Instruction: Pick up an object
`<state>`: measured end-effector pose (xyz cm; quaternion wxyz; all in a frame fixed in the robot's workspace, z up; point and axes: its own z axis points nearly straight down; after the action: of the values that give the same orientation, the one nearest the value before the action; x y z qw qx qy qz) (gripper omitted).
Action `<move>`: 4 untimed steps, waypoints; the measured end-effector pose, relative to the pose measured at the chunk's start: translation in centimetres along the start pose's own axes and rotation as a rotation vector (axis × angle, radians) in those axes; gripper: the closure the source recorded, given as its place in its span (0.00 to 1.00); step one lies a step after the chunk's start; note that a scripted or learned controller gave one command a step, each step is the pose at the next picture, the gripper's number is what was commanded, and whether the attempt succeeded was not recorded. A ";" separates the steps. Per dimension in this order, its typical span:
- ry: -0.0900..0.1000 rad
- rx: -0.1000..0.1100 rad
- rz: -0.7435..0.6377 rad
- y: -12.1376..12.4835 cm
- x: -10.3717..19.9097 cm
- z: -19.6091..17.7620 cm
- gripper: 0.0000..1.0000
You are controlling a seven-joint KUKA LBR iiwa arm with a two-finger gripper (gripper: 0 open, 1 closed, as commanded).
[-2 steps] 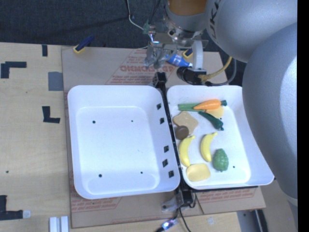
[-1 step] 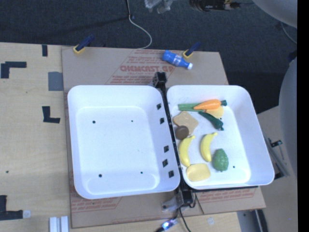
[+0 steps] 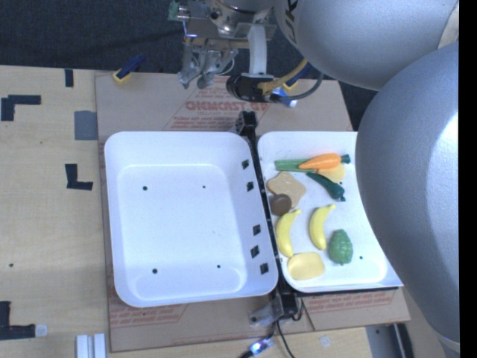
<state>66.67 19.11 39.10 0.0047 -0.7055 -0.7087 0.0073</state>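
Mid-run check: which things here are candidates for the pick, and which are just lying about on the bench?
For the job:
- gripper, above the bench beyond the bins
- right bin holding the carrot, two bananas, green fruit, yellow piece, tan piece

Lying about:
- left bin
- blue and yellow clip
- black tape marks

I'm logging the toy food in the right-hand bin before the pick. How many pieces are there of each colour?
Yellow: 4 (two bananas, a lemon-like piece, a piece under the carrot)
Green: 3 (long pod, dark pod, leafy piece)
Orange: 1 (carrot)
Brown/tan: 1 (mushroom-like piece)
Total: 9
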 end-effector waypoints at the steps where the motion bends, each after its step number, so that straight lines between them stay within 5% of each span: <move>1: 0.008 -0.032 0.000 -0.2 1.7 -15.4 1.00; 2: -0.002 0.004 -0.001 -6.3 4.4 1.2 1.00; 3: 0.009 -0.034 0.001 -3.0 4.2 -15.3 1.00; 4: -0.003 0.001 0.004 -2.8 4.2 2.2 1.00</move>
<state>63.81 23.28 36.90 0.0039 -0.7069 -0.7072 0.0088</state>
